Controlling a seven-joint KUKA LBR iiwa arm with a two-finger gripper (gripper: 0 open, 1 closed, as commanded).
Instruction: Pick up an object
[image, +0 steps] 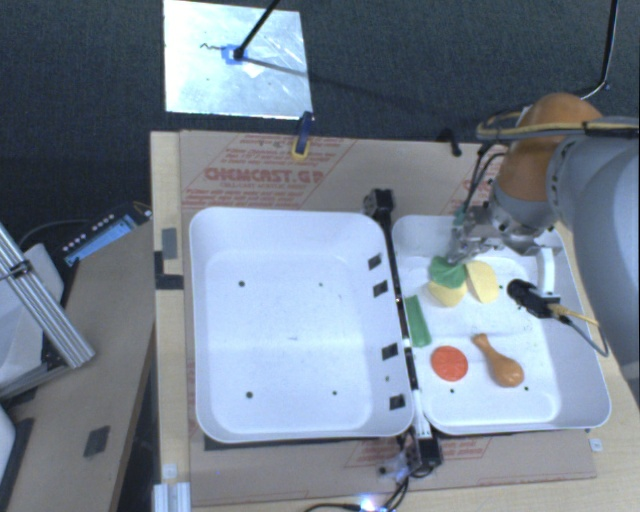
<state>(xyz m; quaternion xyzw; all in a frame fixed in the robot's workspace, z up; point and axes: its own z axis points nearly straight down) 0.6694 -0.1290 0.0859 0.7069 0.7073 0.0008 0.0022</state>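
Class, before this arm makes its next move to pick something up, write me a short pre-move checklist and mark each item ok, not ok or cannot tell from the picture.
1. Objects lie in the right bin within reach: ok.
2. Gripper is over a target, above the green and yellow pieces: ok.
3. Fingers open or shut: cannot tell.
4. Object held between the fingers: cannot tell.
5. Target stands apart from neighbours: not ok; the green and yellow pieces touch, and another yellow piece lies right beside them.
6. Red disc and orange drumstick lie apart from the gripper: ok.
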